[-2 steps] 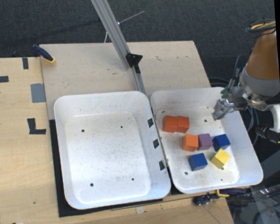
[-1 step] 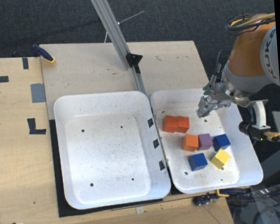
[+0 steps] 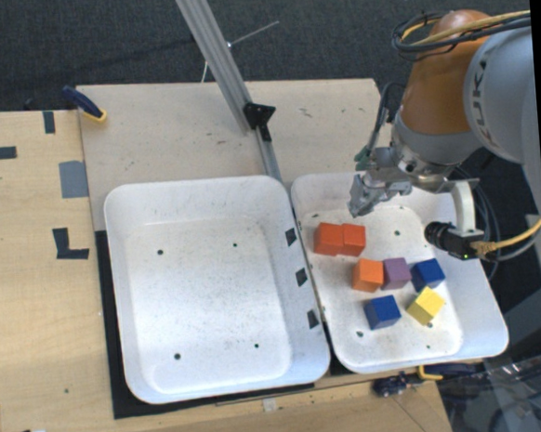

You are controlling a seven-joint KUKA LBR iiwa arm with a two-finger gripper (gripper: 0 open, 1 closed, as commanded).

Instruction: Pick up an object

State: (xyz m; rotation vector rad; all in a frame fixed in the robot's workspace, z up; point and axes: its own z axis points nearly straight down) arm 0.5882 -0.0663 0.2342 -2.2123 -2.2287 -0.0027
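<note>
From where I'm standing the gripper (image 3: 366, 198) hangs over the right bin (image 3: 466, 335), nothing held; can't tell how far it's open. The long orange block (image 3: 339, 239) sits just below-left of it. I'd drop straight down, centred. Bin wall's close on the left, more room toward the other blocks.

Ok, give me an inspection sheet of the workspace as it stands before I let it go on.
Surface: bench bears left bin and right bin, side by side.
Job's things: in the right bin, long orange block, small orange block, purple block, two blue blocks, yellow block.
Clutter: blue-and-yellow tool at the bench's far edge.
Grippers: gripper over the right bin's far end, nothing seen in it.
Cables: yellow and black cables on the arm.
Surroundings: slanted metal pole, dark floor.
</note>
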